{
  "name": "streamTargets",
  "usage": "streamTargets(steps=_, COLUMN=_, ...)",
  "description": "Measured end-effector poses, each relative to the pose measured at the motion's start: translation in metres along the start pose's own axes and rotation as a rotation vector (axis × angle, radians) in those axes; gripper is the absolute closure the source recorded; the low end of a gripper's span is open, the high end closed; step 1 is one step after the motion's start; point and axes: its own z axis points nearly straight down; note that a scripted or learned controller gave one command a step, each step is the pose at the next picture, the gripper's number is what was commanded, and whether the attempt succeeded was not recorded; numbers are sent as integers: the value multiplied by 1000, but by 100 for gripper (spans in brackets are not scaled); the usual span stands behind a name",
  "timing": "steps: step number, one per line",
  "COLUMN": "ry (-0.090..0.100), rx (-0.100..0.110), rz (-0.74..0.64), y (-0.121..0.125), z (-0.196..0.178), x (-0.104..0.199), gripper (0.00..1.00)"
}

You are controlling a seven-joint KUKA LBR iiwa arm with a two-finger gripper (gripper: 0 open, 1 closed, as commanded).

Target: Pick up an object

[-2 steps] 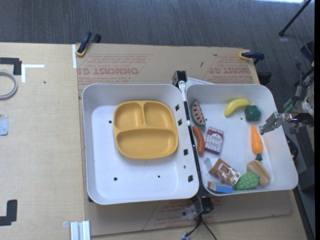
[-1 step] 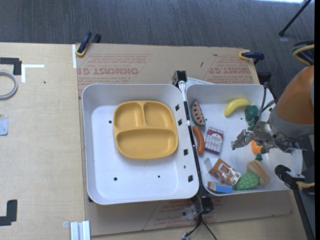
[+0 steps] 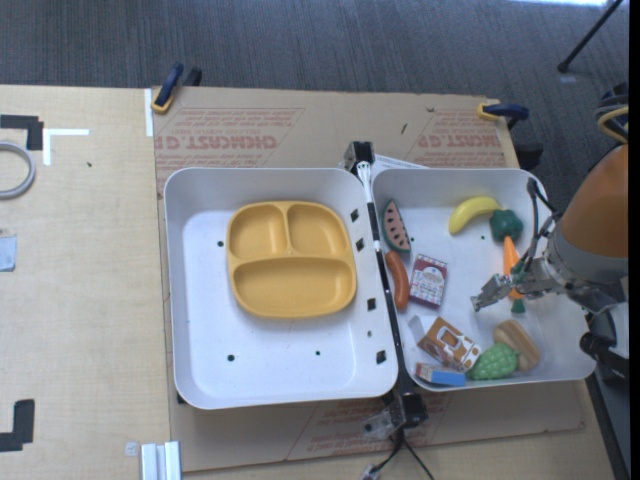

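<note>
Grey arm [image 3: 585, 258], orange band, metal fingers [image 3: 492, 294]

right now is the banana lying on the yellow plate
No, the banana lies in the right bin; the yellow plate is in the left bin.

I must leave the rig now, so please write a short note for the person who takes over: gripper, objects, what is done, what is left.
Gripper: low over the right bin, beside the carrot; nothing seen between its fingers.
Objects: banana, broccoli, watermelon slice, hot dog and red box, all in the right bin. Yellow plate in the left bin.
Done: no pick yet.
Left: grasp and lift one object.
</note>
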Motion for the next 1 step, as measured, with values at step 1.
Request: streamTargets(steps=1, ry=4, rx=2, rz=1, y=0, z=-7, x=2, gripper=100)
